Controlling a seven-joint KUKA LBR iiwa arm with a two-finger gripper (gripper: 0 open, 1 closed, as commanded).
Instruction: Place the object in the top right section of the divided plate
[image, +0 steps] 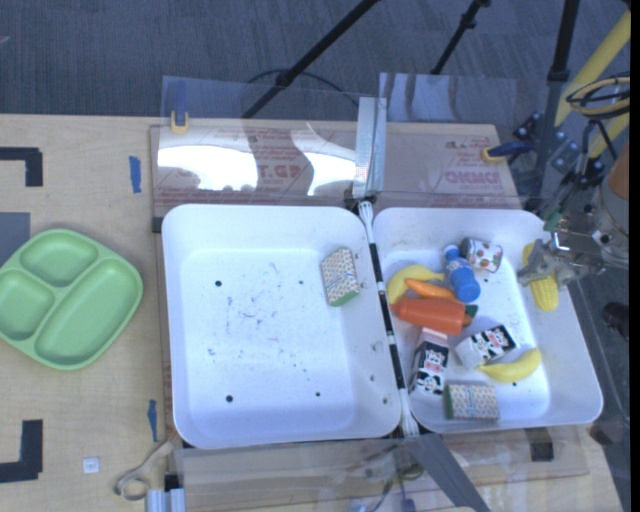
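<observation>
The bench (90, 420) is pale wood, with a dark floor and stand legs behind it and clear panels standing along the far rims of the bins.

Left to right:

1. The green divided plate (66, 297) lies at the bench's left edge, well apart from both bins. It has two small sections on its far side and one long section on its near side. All three look bare.
2. The left bin (265, 400) holds one patterned sponge-like block (340, 275) near its right rim.
3. The right bin (575, 385) holds the clutter: a banana (405, 281) and an orange piece against the left rim, an orange-red block (432, 314), a blue-capped bottle (461, 277), three cow-print cartons, a second banana (514, 365) and a speckled block (471, 401) near the near rim.
4. My gripper (553, 262) stands at the right bin's right rim, just beside a small yellow object (544, 292).

Gripper state: I cannot tell how it is set, nor whether it has hold of the yellow object.

Step in hand, as I judge it: the pick. No object is on the plate yet. The next move calls for a confirmed hold, a lift clear of the rim, then a carry across both bins to the plate's top right section.
</observation>
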